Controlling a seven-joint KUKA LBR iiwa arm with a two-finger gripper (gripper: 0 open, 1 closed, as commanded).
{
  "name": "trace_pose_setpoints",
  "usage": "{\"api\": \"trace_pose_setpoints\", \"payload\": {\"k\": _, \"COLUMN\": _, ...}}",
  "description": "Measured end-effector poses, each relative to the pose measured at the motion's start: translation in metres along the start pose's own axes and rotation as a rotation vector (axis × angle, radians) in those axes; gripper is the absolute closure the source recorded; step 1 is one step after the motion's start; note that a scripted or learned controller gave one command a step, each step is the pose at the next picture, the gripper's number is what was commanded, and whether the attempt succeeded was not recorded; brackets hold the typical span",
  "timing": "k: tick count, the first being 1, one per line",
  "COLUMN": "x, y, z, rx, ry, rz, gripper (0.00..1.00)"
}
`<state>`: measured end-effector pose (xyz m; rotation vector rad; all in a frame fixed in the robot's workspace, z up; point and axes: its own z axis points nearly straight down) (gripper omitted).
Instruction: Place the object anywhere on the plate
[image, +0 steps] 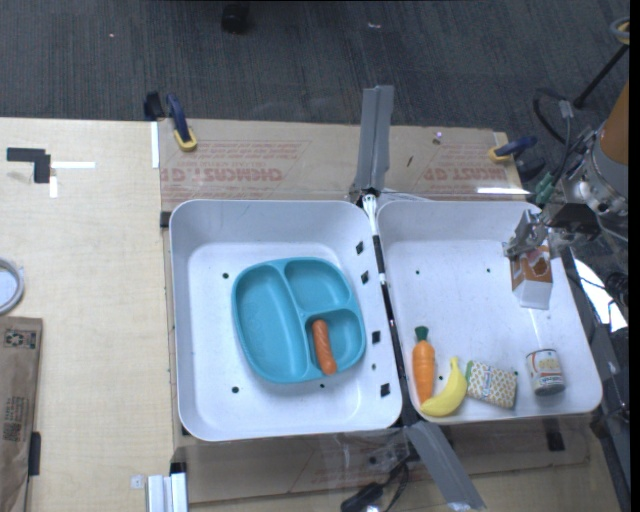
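Front of right bin: a toy carrot (424, 366), a banana (447, 391), a patterned packet (492, 384) and a small can (545, 371) lie in a row near the front wall.

Left bin: a blue divided plate (270, 320) sits near the middle, with a sausage (324, 345) already in its small right-hand compartment.

Right bin (450, 270), far side: a small carton (534, 277), brown above and white below, hangs at the gripper (527, 243), close to the bin's right wall.

Fingers: pinching the carton's top, as far as the slanted view lets one judge.

Arm: reaches in from the right, cables trailing behind it.

Step in hand: likely carrying the carton toward the plate.

Doing it well: lift clear of the wall between the bins, travel left, lower over the large open compartment away from the sausage, and release only once the carton is low enough not to bounce out.
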<state>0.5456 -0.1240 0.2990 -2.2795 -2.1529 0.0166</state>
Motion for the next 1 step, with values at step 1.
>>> {"api": "trace_pose_setpoints", "payload": {"k": 1, "x": -0.0001, "y": 0.0000, "z": -0.0002, "rx": -0.001, "ry": 0.000, "rz": 0.000, "gripper": 0.00}}
